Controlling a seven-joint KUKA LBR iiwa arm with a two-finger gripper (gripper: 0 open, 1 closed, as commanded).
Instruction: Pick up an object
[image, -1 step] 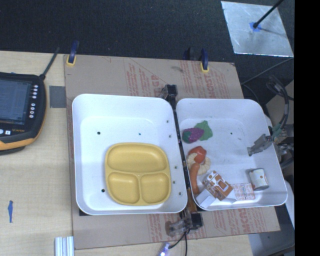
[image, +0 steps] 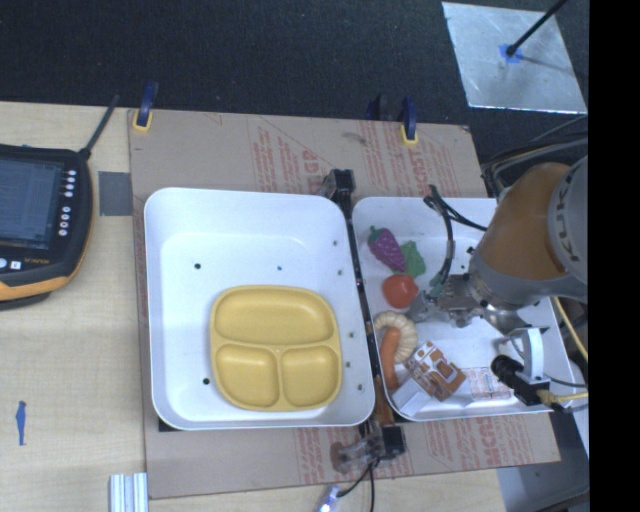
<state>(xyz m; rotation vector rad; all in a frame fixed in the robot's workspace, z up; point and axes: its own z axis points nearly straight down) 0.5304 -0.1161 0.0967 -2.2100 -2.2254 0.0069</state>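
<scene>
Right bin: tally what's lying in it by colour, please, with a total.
Right bin contents, as far as the view shows:
Purple: 1, grapes
Green: 1, small piece
Red: 1, tomato
Tan: 1, ring pastry
Orange: 1, carrot
Brown and white: 1, packet
Total: 6
</scene>
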